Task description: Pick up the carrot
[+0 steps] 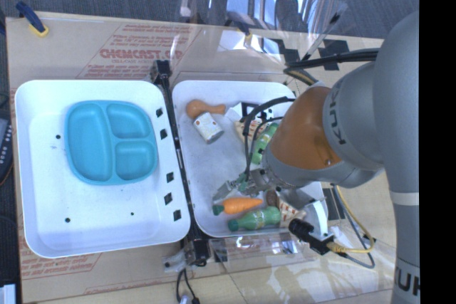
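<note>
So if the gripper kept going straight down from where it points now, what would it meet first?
Most likely the carrot: the gripper hangs just above it in the right bin, with the green bottle lying right beside the carrot. Depth is hard to judge from this slanted view.

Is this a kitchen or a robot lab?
Probably a robot lab. A big grey arm reaches over two white bins on a bench, with toy food like a carrot and a blue divided plate, plus loose cables.
</note>
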Robot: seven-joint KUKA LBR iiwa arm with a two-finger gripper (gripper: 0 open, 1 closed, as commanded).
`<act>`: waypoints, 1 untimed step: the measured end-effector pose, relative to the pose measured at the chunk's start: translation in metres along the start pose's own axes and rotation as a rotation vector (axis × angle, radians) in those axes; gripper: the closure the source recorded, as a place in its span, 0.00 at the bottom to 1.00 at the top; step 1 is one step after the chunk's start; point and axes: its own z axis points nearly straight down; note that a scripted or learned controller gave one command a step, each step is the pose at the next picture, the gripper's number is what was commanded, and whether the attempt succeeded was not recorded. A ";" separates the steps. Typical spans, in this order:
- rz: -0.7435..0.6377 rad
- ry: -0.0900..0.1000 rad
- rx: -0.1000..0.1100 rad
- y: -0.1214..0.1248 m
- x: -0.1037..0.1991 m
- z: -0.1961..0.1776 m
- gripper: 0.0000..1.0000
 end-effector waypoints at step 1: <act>-0.010 0.002 0.005 0.000 0.001 -0.009 1.00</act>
